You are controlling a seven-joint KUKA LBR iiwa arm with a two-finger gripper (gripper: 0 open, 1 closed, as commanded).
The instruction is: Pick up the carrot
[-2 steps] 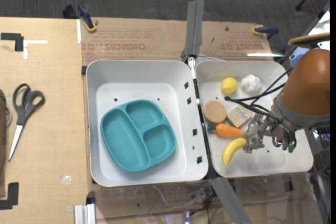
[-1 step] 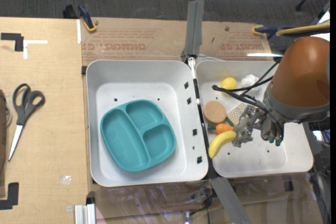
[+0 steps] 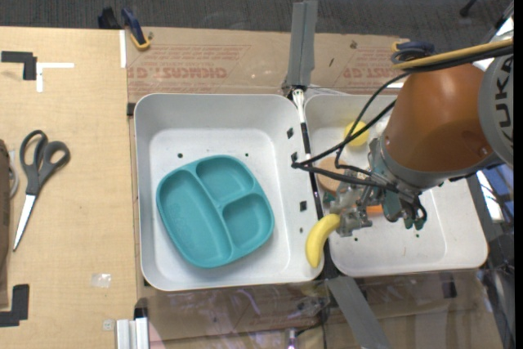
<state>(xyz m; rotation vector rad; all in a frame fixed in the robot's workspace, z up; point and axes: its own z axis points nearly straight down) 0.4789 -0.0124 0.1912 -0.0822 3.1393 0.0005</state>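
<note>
In the right bin (image 3: 458, 253), a small orange strip, which looks like the carrot (image 3: 373, 210), shows just under the wrist. The rest of it is hidden by the arm. My gripper (image 3: 359, 212) hangs low over the left part of this bin, right at that orange strip. The arm's large orange band (image 3: 437, 123) covers most of the bin's middle. I cannot make out whether the carrot is between the gripper's parts or only beside them.
A yellow banana (image 3: 319, 238) lies against the right bin's front left wall. A yellow item (image 3: 356, 133) and a tan round item (image 3: 328, 167) sit further back. The left bin (image 3: 151, 176) holds a teal divided plate (image 3: 214, 210). Scissors (image 3: 37, 167) lie on the bench at left.
</note>
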